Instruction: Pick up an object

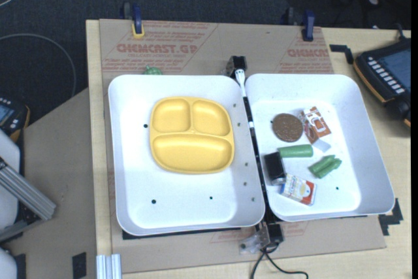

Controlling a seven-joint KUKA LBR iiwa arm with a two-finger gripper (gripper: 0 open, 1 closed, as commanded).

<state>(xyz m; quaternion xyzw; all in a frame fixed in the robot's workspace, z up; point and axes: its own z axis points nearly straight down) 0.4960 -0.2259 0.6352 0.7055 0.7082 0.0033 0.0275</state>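
Two white bins sit side by side on a brown board [196, 42] that covers the counter, their inner rims touching along the middle.

The left bin [124, 160] holds a yellow plate [192, 134] with three compartments, two small ones at the far side and one long one at the near side. It lies flat, a little above the bin's centre, apart from all four walls.

The right bin [353, 140] holds the loose things, all gathered in its middle and left part. A brown disc [287, 127] lies flat toward the far side. Just to its right, touching or nearly touching it, is a red and white packet [316, 125]. Below the disc lies a green cylinder [295, 151] on its side, running left to right. A black block [274, 166] sits at the cylinder's left end, near the bin's left wall. A second green piece [324, 166] lies tilted to the right of the cylinder, apart from it. Nearest the front wall is a second packet [298, 189], just beside the black block's lower corner.

Two blue clamps [136, 17] grip the board's far edge. A small green thing [153, 70] rests on the board just beyond the left bin. A dark handset [390, 72] with an orange rim lies on the counter to the right of the bins.
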